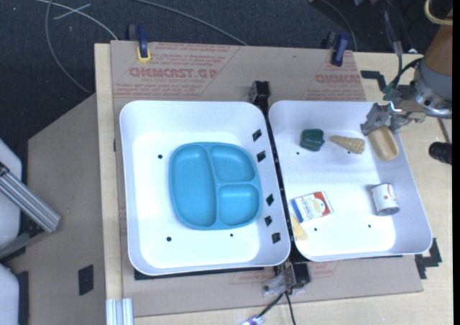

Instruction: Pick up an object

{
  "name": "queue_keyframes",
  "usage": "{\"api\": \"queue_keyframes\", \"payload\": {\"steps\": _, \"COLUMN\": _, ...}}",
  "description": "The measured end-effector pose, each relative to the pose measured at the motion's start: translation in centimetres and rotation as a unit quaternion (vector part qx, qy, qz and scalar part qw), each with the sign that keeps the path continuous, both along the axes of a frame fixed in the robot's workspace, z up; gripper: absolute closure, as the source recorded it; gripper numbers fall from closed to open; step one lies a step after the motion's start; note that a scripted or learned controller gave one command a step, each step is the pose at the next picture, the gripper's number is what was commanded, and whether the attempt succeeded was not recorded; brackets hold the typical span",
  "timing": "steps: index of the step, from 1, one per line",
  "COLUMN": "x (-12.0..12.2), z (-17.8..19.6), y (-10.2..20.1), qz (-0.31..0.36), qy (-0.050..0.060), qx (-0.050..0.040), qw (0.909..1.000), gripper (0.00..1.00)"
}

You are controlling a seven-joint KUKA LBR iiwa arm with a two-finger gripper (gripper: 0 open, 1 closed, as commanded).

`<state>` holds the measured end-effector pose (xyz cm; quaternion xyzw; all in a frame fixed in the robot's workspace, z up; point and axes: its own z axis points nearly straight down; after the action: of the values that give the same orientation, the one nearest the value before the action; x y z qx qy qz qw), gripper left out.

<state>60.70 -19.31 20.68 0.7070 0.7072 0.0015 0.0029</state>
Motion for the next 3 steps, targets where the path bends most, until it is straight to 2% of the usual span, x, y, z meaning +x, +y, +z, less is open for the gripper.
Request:
{"api": "queue_keyframes", "payload": {"steps": 1, "x": 1.1, "z": 5.9, "y": 0.4, "qz": 0.001, "qy": -0.001, "qx": -0.0002, "qw": 1.0000, "gripper": 1.00}}
{"api": "queue_keyframes", "payload": {"steps": 2, "x": -1.2, "z": 5.0, "y": 5.7, "qz": 0.002, "qy": 0.005, "qx": 0.0023, "qw": 1.0000, "gripper": 1.00}}
{"api": "queue_keyframes", "payload": {"steps": 3, "x": -2.6, "z": 5.6, "y": 11.0, "qz": 0.003, "qy": 0.004, "qx": 0.0024, "qw": 1.0000, "gripper": 1.00}}
